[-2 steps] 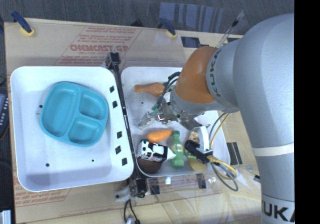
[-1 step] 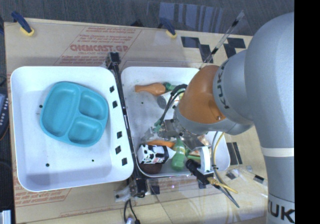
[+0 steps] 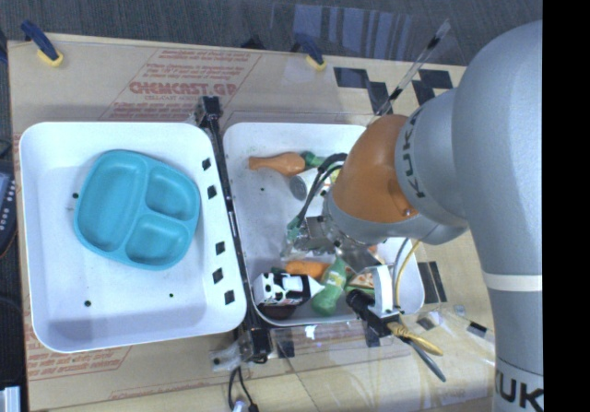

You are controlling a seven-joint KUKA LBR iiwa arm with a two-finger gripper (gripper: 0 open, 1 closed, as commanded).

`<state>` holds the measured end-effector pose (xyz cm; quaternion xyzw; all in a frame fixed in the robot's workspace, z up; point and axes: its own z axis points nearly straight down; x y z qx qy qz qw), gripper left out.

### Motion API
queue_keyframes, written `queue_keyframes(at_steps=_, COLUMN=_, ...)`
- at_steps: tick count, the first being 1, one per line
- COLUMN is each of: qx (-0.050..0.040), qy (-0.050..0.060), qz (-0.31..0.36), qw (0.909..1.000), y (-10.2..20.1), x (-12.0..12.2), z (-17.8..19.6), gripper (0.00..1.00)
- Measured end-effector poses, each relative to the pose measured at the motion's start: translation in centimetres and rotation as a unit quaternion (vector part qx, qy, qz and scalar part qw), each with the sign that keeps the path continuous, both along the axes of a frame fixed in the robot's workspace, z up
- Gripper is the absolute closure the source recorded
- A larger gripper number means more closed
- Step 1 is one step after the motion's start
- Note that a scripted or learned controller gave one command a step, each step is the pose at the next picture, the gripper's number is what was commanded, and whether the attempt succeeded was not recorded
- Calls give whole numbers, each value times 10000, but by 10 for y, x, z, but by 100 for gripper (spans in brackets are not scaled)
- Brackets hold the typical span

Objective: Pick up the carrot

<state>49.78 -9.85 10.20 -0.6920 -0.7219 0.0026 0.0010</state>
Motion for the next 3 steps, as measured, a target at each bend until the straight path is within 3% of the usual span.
queue_keyframes(at_steps=1, qx=2, qy=-7, qz=-216, qw=9998, y=-9, x=-21, z=43, gripper=100)
queue_keyframes(at_steps=2, qx=19, qy=15, qz=-2081, qw=9781, y=53, x=-21, z=89, gripper=100)
queue_keyframes(at_steps=3, qx=18, qy=23, qz=-136, qw=9999, y=-12, x=-23, z=37, gripper=100)
